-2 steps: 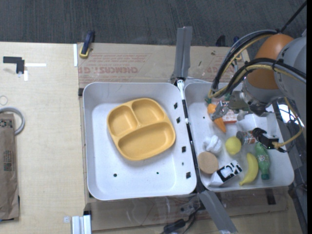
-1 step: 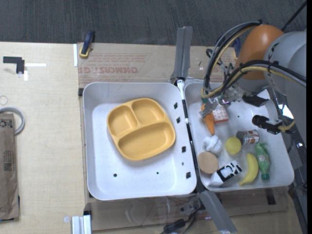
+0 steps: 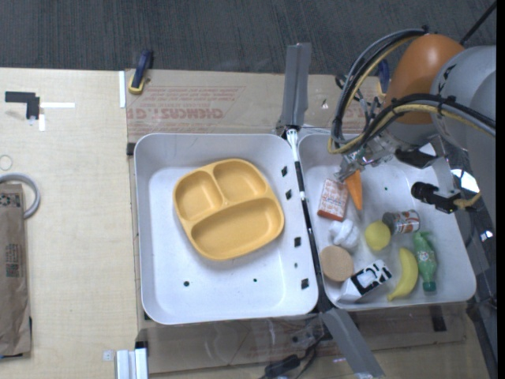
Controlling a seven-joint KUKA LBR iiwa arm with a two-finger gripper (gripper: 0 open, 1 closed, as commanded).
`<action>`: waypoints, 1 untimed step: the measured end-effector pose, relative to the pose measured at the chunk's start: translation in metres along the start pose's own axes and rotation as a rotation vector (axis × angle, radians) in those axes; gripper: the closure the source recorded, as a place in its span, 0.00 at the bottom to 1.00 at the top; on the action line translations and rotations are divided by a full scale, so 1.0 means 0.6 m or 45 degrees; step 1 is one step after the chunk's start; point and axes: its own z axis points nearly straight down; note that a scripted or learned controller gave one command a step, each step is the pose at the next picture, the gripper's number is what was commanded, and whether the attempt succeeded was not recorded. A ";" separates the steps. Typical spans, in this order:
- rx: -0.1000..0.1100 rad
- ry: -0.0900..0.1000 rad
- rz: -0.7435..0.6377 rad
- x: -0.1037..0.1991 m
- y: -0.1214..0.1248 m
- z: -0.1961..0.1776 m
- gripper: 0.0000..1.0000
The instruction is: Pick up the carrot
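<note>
The carrot [image 3: 356, 189] lies lengthwise toward the right bin's [image 3: 454, 290] far edge, directly under the jaws, whose grip I cannot tell.

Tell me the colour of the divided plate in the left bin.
Yellow plate, clearest in the camera view.

The carrot [image 3: 356, 189] lies hemmed in near the right bin's [image 3: 465, 267] far left corner. Touching its left side is a red packet [image 3: 333, 200]; the gripper [image 3: 353, 164] and its cables [image 3: 371, 93] crowd the carrot's far end. Nearer the camera than the carrot sit a white crumpled thing [image 3: 343, 231] and a yellow ball [image 3: 378, 235]. To the carrot's right, bare bin floor (a small open patch) runs toward a can [image 3: 404, 223].
</note>
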 end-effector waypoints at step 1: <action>0.001 0.004 -0.142 0.057 0.036 -0.230 1.00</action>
